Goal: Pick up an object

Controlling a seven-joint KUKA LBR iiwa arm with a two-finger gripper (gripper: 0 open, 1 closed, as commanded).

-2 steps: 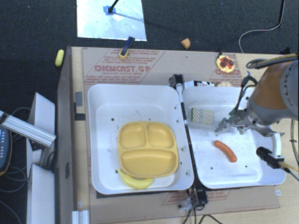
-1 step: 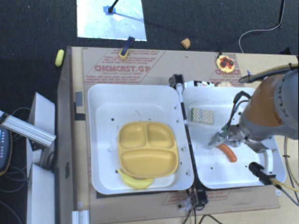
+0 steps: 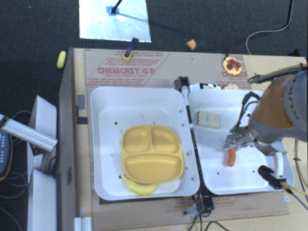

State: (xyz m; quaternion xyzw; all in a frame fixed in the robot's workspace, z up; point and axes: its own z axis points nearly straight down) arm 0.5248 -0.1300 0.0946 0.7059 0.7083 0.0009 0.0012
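Bench [image 3: 144, 64]: brown board with red print, carrying two white bins side by side on a dark floor.
Left bin [image 3: 103, 143]: shallow, white, on the left half of the bench; holds the tray and the banana.
Right bin [image 3: 214, 179]: shallow, white, touching the left bin along a dark middle divider; holds the carrot and the sponge, and the arm reaches into it.
Arm [image 3: 284, 109]: grey with an orange band, coming in from the right, hanging over the right side of the right bin.
Tray [image 3: 152, 154]: yellow, three compartments, lying flat in the middle of the left bin.
Gripper [image 3: 234, 142]: low over the right bin, just above the top end of the carrot; the fingers are too small and blurred to judge, so I cannot tell how far apart they stand or whether they have hold of anything.
Banana [image 3: 140, 187]: yellow, lying along the near edge of the tray, partly tucked under it.
Sponge [image 3: 209, 120]: pale speckled block, in the upper left part of the right bin, near the divider and apart from the gripper.
Carrot [image 3: 231, 158]: small orange piece, lying roughly upright in the view on the floor of the right bin, its top end right beneath the gripper.
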